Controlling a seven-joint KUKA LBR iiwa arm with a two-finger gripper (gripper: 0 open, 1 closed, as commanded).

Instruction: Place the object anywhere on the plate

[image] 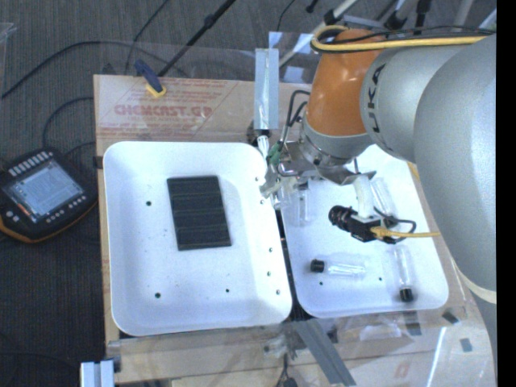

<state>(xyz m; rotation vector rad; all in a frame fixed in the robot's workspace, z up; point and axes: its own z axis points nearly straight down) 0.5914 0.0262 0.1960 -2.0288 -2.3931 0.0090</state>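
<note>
Gripper [284, 190] low over the seam between the bins; its grip can't be told.
Left bin [137, 256]: black plate [198, 212], lying flat. Right bin [363, 297]: vial [339, 269] front-centre, second vial [402, 274] by the right wall, both well apart from the plate.

We look down at a slant from one fixed camera above the pale wooden bench [185, 107]. The shallow white left bin [129, 297] and shallow white right bin [363, 293] fill mid-frame, and the grey-and-orange robot arm [435, 119] looms close at our right.
</note>
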